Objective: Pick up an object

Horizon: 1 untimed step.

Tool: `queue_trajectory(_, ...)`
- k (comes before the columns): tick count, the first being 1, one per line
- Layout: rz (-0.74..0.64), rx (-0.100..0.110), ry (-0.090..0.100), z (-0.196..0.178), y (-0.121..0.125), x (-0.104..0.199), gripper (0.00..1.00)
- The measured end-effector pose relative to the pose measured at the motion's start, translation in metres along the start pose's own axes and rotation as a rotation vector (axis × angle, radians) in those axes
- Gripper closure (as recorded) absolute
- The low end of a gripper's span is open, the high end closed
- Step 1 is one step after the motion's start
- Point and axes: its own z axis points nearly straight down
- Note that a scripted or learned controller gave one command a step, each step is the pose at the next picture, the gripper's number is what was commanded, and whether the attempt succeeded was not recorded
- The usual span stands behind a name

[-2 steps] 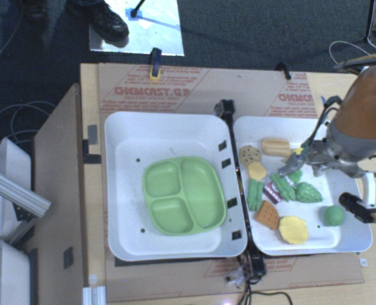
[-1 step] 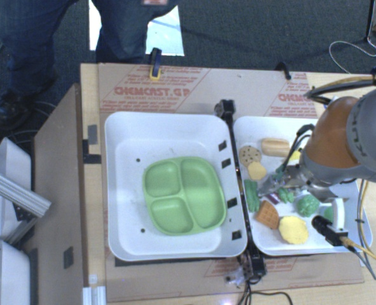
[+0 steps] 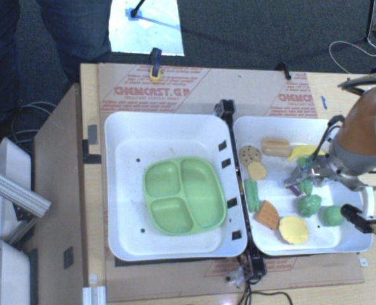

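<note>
White plastic makes up both shallow bins on the bench (image 3: 93,189). The left bin (image 3: 127,145) holds a pale green divided tray (image 3: 183,196) near its centre. The right bin (image 3: 264,129) holds the toy food. At its 11 o'clock sits a brown cookie (image 3: 249,153) with a small yellow disc (image 3: 257,171) just below it, and a tan bread roll (image 3: 275,147) lies at 12 o'clock beside a yellow piece (image 3: 302,151). Along the bin's 9 o'clock wall lies a green pod (image 3: 252,194); at 7 o'clock an orange wedge (image 3: 267,215), and at 6 o'clock a round yellow slice (image 3: 293,230). A green broccoli piece (image 3: 309,204) lies near the middle, with a round green piece (image 3: 331,215) at 4 o'clock.

The grey arm with its orange band (image 3: 366,122) reaches in from 3 o'clock. Its gripper (image 3: 302,176) is low over the bin's centre, just above the broccoli piece, among small green and purple items; whether it is open or has hold of anything cannot be told.
</note>
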Motion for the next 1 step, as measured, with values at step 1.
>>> queue_trajectory(1, -0.005, 0.0, 0.004, -0.0105, 0.0009, 0.0046, 1.0)
